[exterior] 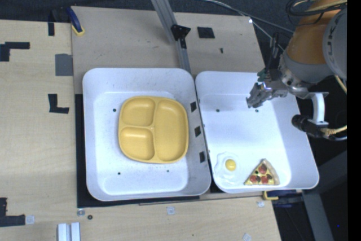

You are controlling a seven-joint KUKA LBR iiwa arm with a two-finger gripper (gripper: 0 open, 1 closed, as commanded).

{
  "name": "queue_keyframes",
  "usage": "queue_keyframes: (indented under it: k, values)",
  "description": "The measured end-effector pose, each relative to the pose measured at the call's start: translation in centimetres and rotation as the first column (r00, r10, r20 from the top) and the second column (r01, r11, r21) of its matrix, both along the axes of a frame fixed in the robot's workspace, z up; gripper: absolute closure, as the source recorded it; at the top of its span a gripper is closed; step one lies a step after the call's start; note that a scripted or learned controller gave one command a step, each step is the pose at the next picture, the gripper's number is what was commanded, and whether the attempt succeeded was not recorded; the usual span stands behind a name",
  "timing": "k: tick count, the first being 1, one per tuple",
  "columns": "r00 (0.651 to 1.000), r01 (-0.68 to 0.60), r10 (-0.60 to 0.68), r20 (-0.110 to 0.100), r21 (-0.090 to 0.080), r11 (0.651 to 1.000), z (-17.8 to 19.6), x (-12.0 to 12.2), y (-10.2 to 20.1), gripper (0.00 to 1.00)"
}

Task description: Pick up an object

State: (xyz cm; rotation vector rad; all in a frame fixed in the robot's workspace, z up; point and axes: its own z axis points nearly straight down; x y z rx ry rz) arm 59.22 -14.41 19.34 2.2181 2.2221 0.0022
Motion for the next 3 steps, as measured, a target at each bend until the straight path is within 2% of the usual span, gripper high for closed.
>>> queue_keyframes:
  k: [1, 2, 3]
  values:
    - [1.0, 0.0, 0.0, 0.002, -0.001, 1.0, 5.8, 0.1, -0.9, 1.0]
    - [1.0, 0.0, 0.0, 0.0, 0.0, 1.0, 8.8, 0.2, -0.9, 1.0]
    - [1.0, -0.004, 0.004, -0.002, 0.001, 1.0, 8.9, 0.9, 4.2, 1.0]
